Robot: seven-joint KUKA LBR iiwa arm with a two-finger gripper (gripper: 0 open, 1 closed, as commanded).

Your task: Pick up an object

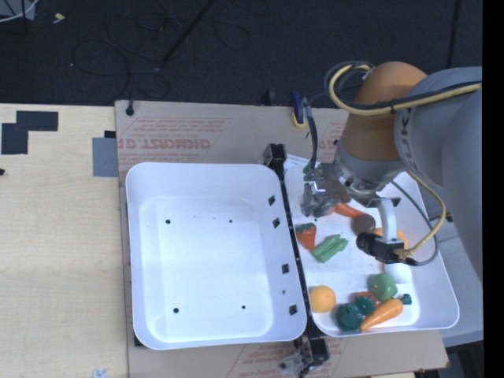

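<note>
My gripper (317, 201) hangs low over the upper left part of the right white bin (441, 305), below the grey arm and its orange band (382, 113). Just under it lie a red toy with a green top (305, 235) and a green pod-shaped toy (329, 247). An orange carrot-like piece (347, 209) pokes out beside the wrist. At the bin's front sit an orange ball (321, 298), a dark green broccoli (350, 315), a carrot (383, 312) and a green round toy (383, 286). Nothing shows in the gripper's grasp.
The left white bin (146, 211) stands beside the right one, with a black bracket strip (287, 242) along their shared edge. Yellow and black cables (421, 235) loop from the wrist over the right bin. A cardboard sheet (197, 136) lies under both bins.
</note>
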